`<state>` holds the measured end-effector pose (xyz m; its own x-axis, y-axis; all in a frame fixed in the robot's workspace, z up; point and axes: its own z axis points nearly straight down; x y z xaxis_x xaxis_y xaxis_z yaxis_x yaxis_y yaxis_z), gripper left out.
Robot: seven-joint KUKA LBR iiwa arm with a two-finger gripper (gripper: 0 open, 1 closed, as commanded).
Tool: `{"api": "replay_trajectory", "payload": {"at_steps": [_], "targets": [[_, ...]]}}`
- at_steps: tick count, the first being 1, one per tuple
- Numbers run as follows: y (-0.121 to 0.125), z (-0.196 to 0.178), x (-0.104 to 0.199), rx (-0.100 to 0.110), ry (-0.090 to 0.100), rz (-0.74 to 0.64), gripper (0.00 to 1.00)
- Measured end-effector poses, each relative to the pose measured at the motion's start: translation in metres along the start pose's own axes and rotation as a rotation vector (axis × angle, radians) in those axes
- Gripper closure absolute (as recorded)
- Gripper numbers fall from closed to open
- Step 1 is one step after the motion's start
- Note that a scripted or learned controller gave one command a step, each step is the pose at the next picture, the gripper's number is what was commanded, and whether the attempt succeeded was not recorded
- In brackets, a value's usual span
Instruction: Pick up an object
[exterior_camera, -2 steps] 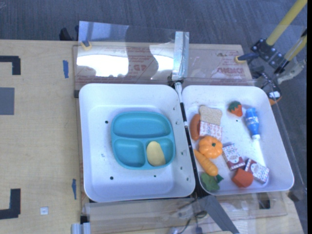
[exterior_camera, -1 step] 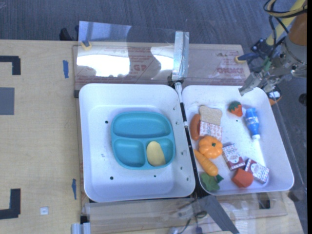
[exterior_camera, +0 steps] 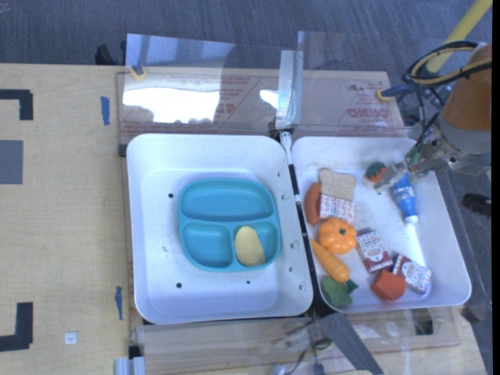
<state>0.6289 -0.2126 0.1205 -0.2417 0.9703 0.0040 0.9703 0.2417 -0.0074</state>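
The right bin (exterior_camera: pixel 455 244) holds several toy foods. Among them are a bread slice (exterior_camera: pixel 337 184), an orange pumpkin (exterior_camera: pixel 337 235), a carrot (exterior_camera: pixel 331 262), a blue tube (exterior_camera: pixel 404 201) and a small green-and-orange piece (exterior_camera: pixel 377 172). My gripper (exterior_camera: pixel 416 161) hangs at the bin's far right corner, just above the blue tube's top end and right of the green-and-orange piece. The wrist hides the gripper's tips. I see nothing held in it.
The left bin (exterior_camera: pixel 148 209) carries a blue divided tray (exterior_camera: pixel 226 201) with a yellow oval piece (exterior_camera: pixel 249 245) in its lower right compartment. Red-and-white packets (exterior_camera: pixel 370 248) and a red block (exterior_camera: pixel 388 285) lie near the right bin's front. Cables (exterior_camera: pixel 437 61) loop above the arm.
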Motion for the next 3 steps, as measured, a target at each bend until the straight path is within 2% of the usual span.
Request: {"api": "replay_trajectory", "payload": {"at_steps": [1,2,3], "targets": [[0.003,-0.006,-0.001,-0.010,-0.006,-0.001,0.00],[-0.014,0.034,0.012,-0.012,-0.007,-0.049,0.00],[-0.012,0.021,0.012,-0.018,-0.010,-0.049,1.00]]}}
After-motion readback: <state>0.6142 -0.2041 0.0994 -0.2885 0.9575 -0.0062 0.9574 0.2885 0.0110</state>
